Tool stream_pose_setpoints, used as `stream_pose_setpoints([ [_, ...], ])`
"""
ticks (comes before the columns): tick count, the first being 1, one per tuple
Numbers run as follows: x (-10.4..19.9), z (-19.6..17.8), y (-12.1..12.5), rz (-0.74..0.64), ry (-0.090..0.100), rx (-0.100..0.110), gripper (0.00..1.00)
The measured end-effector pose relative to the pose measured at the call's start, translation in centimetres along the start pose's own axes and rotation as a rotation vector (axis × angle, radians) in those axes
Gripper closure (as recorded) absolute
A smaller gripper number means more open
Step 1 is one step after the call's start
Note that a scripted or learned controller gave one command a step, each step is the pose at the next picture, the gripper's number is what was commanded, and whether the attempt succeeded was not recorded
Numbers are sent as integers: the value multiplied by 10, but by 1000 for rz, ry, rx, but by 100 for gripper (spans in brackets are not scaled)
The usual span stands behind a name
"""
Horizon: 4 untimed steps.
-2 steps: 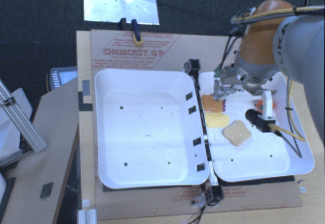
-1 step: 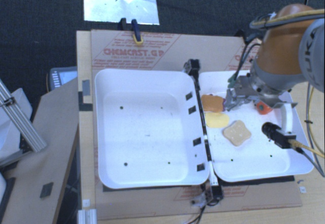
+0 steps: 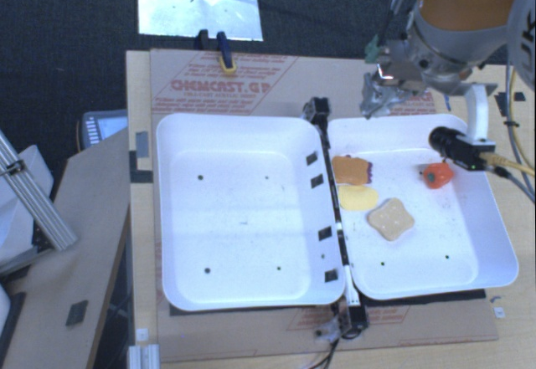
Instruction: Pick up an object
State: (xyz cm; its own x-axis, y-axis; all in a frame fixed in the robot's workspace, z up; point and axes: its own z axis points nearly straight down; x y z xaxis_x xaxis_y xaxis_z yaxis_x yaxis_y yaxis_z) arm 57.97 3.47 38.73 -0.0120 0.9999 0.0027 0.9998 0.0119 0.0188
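End effector (image 3: pixel 378 99) sits above the far rim of the right bin (image 3: pixel 494 263), nothing visibly between its fingers; how far they are apart cannot be told. Right bin holds four items: orange-brown piece (image 3: pixel 351 170) by the divider, pale yellow disc (image 3: pixel 358 198) just in front of it, tan toast-shaped piece (image 3: pixel 390 219) nearer still, small red-orange object (image 3: pixel 435 176) to the right. Left bin (image 3: pixel 172 192) alongside on the surface (image 3: pixel 251 79)
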Motion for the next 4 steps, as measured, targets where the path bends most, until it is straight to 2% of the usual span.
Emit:
stream_pose_setpoints([
  [1,10,-158,9,5,-1,-3,100],
  [2,75,-146,53,3,-1,14,100],
  [3,178,-145,72,-1,1,15,100],
  [4,200,-114,94,6,-2,18,100],
])
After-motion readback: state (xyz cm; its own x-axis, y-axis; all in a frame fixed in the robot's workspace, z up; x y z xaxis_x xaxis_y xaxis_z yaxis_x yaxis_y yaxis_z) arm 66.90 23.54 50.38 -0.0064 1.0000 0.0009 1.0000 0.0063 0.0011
